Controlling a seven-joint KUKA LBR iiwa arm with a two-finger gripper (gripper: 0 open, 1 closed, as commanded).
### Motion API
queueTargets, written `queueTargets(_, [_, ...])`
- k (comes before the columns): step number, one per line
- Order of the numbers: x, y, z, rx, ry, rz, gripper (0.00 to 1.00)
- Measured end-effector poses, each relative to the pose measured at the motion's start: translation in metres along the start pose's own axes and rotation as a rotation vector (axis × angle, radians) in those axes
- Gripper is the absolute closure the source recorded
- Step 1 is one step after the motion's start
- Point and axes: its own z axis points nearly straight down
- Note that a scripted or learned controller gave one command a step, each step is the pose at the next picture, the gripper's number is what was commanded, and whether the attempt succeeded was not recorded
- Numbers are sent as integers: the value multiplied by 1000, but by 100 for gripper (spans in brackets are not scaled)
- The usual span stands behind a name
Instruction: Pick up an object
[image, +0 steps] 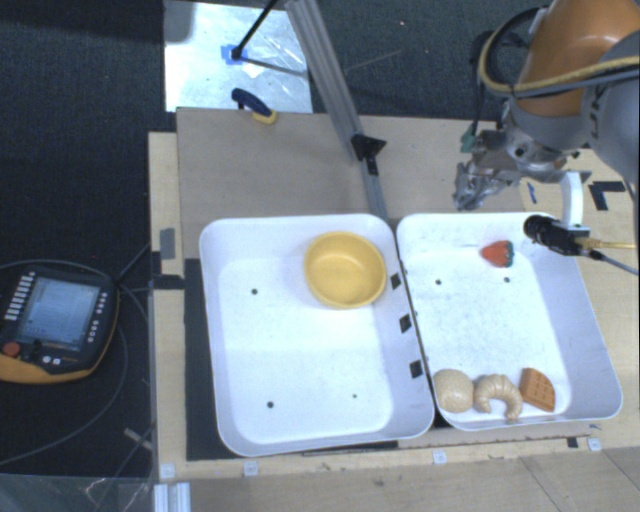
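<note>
My gripper (472, 196) hangs above the far edge of the right bin (520, 310), near its back left corner, with nothing visible between its fingers. A red strawberry-like toy (497, 253) lies in the right bin's far part, a little to the right of and nearer than the gripper. Along that bin's front edge sit a pale round bun (453, 390), a croissant (499, 394) and a brown waffle piece (537, 389). A yellow bowl (345, 269) rests at the back right of the left bin (290, 400).
A metal pole (340, 95) slants across the bench behind the bins, ending at a black clamp (368, 148). A teach pendant (50, 320) lies on the floor at the left. A blue-and-yellow clip (252, 104) sits at the bench's far left.
</note>
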Motion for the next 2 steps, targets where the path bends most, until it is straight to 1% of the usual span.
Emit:
queueTargets(1, [47,-2,-2,0,0,0,100])
queueTargets(2, [96,3,-3,0,0,1,100])
